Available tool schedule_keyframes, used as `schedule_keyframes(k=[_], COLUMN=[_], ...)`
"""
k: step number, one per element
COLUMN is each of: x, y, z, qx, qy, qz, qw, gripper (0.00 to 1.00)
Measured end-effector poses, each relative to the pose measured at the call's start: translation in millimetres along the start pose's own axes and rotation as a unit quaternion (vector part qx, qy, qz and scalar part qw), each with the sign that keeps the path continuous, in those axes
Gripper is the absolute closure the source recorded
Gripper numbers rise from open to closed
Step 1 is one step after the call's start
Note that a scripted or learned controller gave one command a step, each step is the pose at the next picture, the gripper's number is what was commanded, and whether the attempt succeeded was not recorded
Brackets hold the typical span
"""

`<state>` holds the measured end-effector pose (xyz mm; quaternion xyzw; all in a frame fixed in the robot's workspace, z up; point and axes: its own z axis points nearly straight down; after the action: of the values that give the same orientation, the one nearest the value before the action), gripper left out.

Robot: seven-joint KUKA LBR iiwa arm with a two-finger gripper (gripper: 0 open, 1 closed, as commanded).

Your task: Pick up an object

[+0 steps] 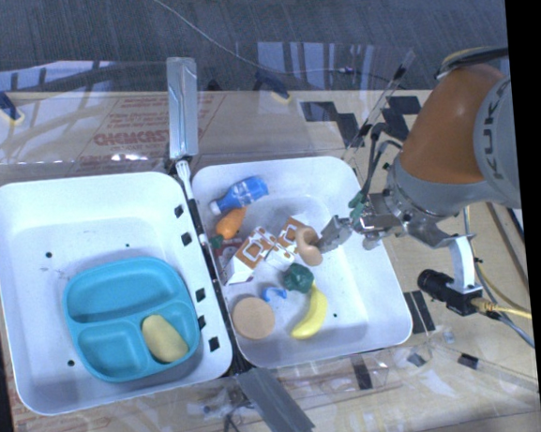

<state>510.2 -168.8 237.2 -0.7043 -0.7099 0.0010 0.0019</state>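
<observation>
The left bin (pixel 22 279) sits on the tabletop (pixel 510 368) and holds a blue divided tray (pixel 109 304). A yellow potato-shaped piece (pixel 165 337) lies in the tray's lower right compartment.

Across the black divider, the right bin (pixel 373 310) carries a cluster of small things. A blue and white bottle (pixel 240 193) lies near the top, and an orange piece (pixel 229 223) lies just below it. A brown and white waffle-patterned block (pixel 266 246) lies in the middle. A round tan disc (pixel 253 317) rests near the front wall, with a small blue and white bit (pixel 274 295) beside it. A dark green piece (pixel 298 277) sits just above a yellow banana (pixel 309 314). A small tan wooden piece (pixel 308 248) lies just right of the block.

The claw (pixel 327 237) reaches in from the right, low over the bin, its tip at the tan wooden piece. Whether its fingers are apart or together I cannot tell. The grey arm with its orange band (pixel 447 138) stands over the bin's right rim.
</observation>
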Motion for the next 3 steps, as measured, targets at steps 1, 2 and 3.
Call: schedule_keyframes(k=[1, 2, 3], x=[5, 5, 67], y=[-4, -4, -8], z=[145, 136, 146], qx=[-0.003, -0.001, 0.0], qy=[0.0, 0.0, 0.001], qz=[0.009, 0.007, 0.066], qw=[1.0, 1.0, 0.9978], gripper=[0.0, 1.0, 1.0])
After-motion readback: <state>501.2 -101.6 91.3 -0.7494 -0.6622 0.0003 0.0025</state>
